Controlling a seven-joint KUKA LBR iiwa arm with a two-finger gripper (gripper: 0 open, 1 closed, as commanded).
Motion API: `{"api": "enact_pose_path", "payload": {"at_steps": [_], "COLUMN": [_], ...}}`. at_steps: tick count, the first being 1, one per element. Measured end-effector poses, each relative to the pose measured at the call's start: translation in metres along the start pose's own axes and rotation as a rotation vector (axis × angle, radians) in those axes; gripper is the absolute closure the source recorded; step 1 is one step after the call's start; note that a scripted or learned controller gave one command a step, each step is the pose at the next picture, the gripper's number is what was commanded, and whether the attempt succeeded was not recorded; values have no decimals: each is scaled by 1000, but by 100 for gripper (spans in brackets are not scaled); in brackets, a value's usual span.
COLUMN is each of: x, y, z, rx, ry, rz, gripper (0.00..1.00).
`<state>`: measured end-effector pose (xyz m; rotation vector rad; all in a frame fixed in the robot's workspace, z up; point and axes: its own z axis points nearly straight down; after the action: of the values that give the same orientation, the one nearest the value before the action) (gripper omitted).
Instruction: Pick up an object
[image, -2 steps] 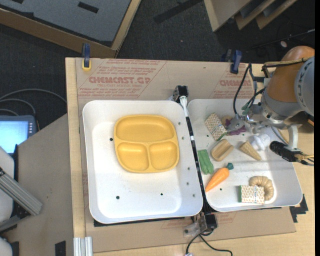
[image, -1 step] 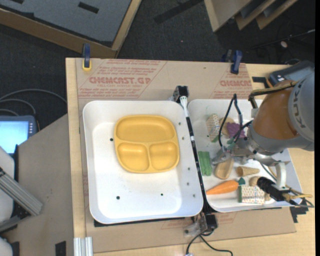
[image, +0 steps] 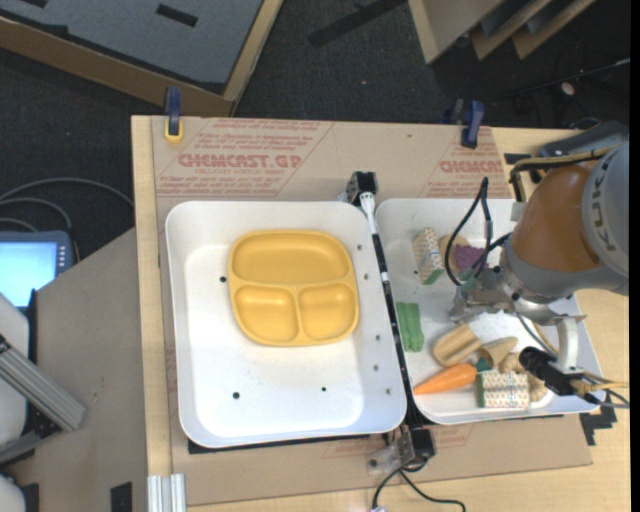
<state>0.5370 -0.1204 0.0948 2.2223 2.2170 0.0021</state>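
Camera view: hovering, grip state impossible to tell, two-finger claw (image: 478, 300); just below, tan wooden block (image: 456, 344); farther below, orange plastic carrot (image: 446, 379).

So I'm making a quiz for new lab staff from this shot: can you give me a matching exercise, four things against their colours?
Things:
1. tray
2. carrot
3. strip
4. clamps

Colours:
A. green
B. blue
C. yellow
D. orange

Pairs: 1-C, 2-D, 3-A, 4-B
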Motion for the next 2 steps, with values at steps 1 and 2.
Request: {"api": "enact_pose_path", "payload": {"at_steps": [1,2], "x": [0,-7], "y": [0,-42], "z": [1,11], "rx": [1,8], "ry": [1,3], "rz": [0,1], "gripper": [0,0]}}
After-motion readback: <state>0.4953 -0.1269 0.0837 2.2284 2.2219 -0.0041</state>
